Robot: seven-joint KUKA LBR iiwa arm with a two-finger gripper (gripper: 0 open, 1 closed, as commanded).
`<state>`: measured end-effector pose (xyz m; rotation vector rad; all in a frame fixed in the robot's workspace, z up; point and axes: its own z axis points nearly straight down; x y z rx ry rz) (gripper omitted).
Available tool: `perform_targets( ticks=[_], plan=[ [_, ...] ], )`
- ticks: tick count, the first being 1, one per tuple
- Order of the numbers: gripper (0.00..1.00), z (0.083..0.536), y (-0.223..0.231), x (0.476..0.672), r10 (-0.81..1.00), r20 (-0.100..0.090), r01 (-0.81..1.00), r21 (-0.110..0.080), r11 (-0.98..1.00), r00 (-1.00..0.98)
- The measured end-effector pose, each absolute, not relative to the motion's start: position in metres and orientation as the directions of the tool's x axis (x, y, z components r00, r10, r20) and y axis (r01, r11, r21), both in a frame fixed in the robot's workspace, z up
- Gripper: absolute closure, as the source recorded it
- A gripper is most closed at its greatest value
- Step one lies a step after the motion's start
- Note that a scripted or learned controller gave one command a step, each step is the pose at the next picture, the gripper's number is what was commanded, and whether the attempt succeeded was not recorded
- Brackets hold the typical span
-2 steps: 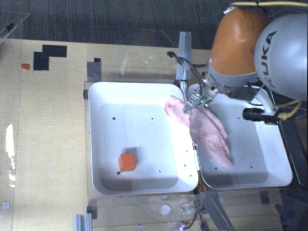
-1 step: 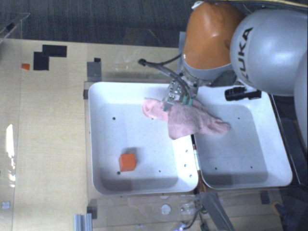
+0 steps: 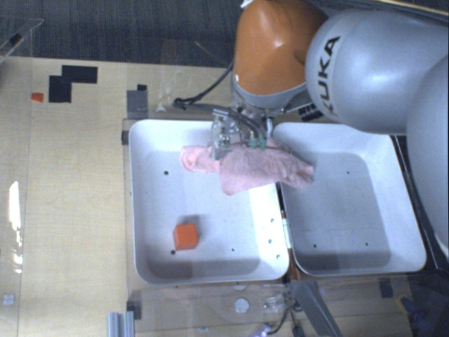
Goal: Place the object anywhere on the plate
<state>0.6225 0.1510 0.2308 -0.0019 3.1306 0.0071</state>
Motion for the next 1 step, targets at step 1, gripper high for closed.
perform_targets(
  ticks=[1],
  plan=[
    [0.00, 0.2311, 0.1510, 0.6226, -0.001, -0.012, -0.001, 0.005, 1.000, -1.000]
  ],
)
